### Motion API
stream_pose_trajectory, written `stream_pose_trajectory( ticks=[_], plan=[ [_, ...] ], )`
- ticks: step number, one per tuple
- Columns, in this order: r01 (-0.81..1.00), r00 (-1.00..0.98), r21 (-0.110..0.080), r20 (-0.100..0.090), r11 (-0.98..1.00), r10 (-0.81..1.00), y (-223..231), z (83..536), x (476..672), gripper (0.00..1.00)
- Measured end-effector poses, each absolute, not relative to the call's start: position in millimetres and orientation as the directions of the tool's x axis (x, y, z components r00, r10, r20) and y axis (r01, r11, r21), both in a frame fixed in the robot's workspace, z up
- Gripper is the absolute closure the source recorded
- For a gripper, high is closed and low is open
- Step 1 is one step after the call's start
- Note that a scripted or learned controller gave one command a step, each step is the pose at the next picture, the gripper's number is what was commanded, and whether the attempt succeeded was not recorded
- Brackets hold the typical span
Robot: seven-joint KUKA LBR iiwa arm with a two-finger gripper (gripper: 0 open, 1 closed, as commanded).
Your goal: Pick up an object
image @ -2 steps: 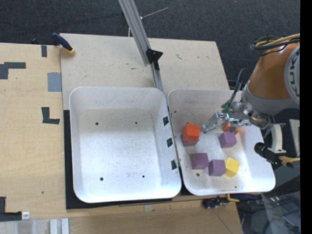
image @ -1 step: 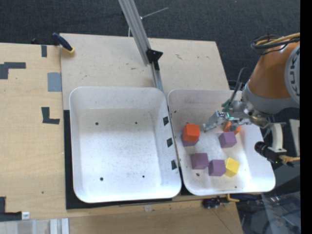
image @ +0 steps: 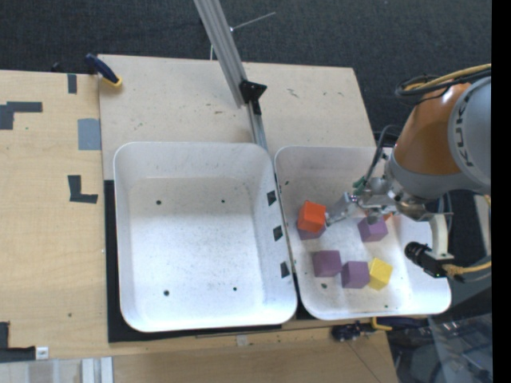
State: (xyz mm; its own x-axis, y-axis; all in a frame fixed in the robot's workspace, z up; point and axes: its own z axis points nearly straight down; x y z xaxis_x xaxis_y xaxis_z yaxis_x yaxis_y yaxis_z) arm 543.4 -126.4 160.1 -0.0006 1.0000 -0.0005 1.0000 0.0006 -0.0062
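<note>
In the right bin (image: 321, 153) lie an orange cube (image: 312, 218), three purple cubes (image: 373, 230) (image: 326, 262) (image: 354, 274) and a yellow cube (image: 381, 273). My gripper (image: 348, 206) hangs low over the right bin, just right of the orange cube and up-left of the nearest purple cube. Nothing is visibly held in it. The grey arm with its orange band (image: 427, 146) reaches in from the right and hides part of the bin's far right side.
The left bin (image: 121, 159) sits beside the right one, sharing a raised divider edge. A slanted metal rail (image: 219, 30) runs from the top down to the bins' junction. A blue and yellow clamp (image: 104, 69) lies on the bench at upper left. Cables (image: 435, 262) hang at the right.
</note>
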Motion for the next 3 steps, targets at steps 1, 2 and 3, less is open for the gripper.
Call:
stream_pose_trajectory(
  ticks=[1,2,3],
  plan=[
    [1.000,-0.001,0.000,0.001,0.001,1.000,-122,119,549.0,0.00],
    [1.000,-0.001,0.015,-0.002,0.001,1.000,-123,114,553.5,0.00],
    [1.000,-0.002,0.020,-0.002,0.002,1.000,-123,125,555.6,1.00]
  ],
)
